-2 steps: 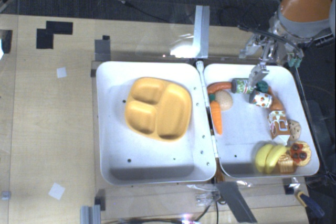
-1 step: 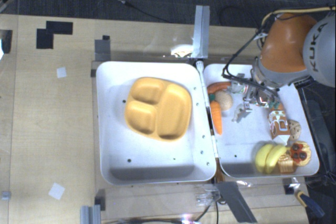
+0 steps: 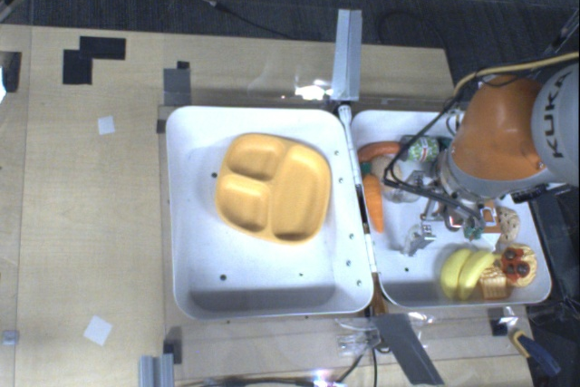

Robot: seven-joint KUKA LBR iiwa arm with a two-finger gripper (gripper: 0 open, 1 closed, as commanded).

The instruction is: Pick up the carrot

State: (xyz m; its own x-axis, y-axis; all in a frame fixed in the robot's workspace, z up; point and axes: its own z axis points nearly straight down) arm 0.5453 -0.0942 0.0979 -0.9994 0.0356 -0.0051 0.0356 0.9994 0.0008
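Observation:
The orange carrot (image 3: 372, 202) lies lengthwise along the left wall of the right bin (image 3: 399, 290), close to the divider between the bins. My gripper (image 3: 419, 237) hangs over the middle of the right bin, a short way right of the carrot's lower end and apart from it. Nothing shows in the gripper. The arm's orange band (image 3: 497, 133) and wrist cover the bin's upper right part.
A yellow divided plate (image 3: 272, 186) sits in the left bin (image 3: 195, 285). In the right bin, a reddish sausage (image 3: 379, 150) lies above the carrot, yellow bananas (image 3: 466, 271) lie at the front, and a waffle with berries (image 3: 514, 266) sits in the front right corner.

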